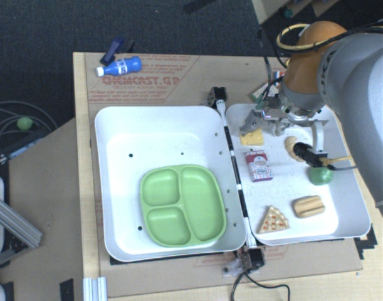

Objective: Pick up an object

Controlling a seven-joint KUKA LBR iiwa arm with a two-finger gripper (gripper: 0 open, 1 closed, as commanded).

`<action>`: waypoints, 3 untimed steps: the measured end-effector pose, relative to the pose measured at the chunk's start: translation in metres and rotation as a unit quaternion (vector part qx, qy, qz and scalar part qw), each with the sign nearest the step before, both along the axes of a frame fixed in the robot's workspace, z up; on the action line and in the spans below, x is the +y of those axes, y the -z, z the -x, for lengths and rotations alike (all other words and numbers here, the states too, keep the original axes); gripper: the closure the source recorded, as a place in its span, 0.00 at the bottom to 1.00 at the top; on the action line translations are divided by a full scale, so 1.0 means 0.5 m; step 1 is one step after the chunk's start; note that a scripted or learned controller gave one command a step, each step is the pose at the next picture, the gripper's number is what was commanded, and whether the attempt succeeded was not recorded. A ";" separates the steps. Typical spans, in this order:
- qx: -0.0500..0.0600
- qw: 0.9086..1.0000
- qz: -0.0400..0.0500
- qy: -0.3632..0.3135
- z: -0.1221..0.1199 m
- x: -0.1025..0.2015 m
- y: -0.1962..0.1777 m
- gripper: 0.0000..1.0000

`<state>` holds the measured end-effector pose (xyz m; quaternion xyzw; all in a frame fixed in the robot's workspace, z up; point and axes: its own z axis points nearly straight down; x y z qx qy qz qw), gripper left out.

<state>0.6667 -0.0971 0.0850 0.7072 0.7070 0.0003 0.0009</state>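
Note:
The right bin [348,221] holds several small items. A yellow cheese wedge [252,137] lies at its far left corner, and a red and white box [258,166] sits just in front of it. A green ball [320,175] rests mid-right, a tan bread roll [308,205] lies nearer the front, and a pizza slice [274,220] sits at the front left. My gripper [264,126] hovers over the bin's far left part, just above and right of the cheese wedge. It is open, with nothing between its fingers.
The left bin [116,137] holds a green divided plate [182,204]. A blue and white bottle [119,66] lies on the bench behind the left bin. The bulky grey arm [360,86] overhangs the right bin's far right side.

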 end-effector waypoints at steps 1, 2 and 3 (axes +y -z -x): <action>0.000 1.000 0.000 0.000 0.000 0.007 0.000 0.00; 0.000 1.000 0.000 0.000 0.000 -0.006 0.000 0.00; 0.000 1.000 0.000 -0.001 0.000 0.004 0.000 0.00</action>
